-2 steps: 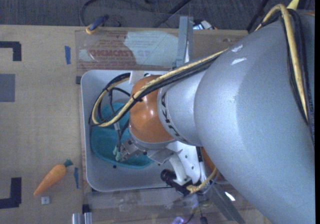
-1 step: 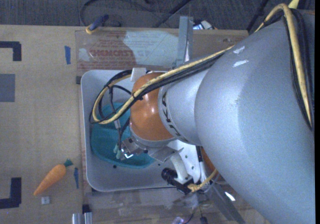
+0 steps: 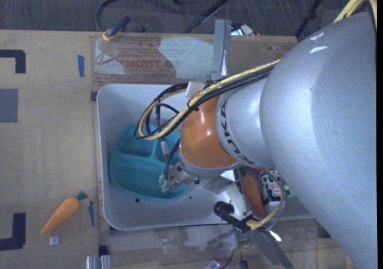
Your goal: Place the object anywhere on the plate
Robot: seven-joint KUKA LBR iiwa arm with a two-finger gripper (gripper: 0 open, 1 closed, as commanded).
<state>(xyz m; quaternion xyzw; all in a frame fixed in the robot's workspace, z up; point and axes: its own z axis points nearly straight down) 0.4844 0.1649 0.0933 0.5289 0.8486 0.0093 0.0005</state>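
The carrot (image 3: 61,214) lies on the bench well left of the tool (image 3: 165,183), whose grip I cannot tell.

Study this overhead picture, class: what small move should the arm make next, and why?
Probably a short lift straight up to clear the view. The gripper sits low over the teal plate in the white bin, and nothing is visibly held. The toy carrot lies outside on the bench.
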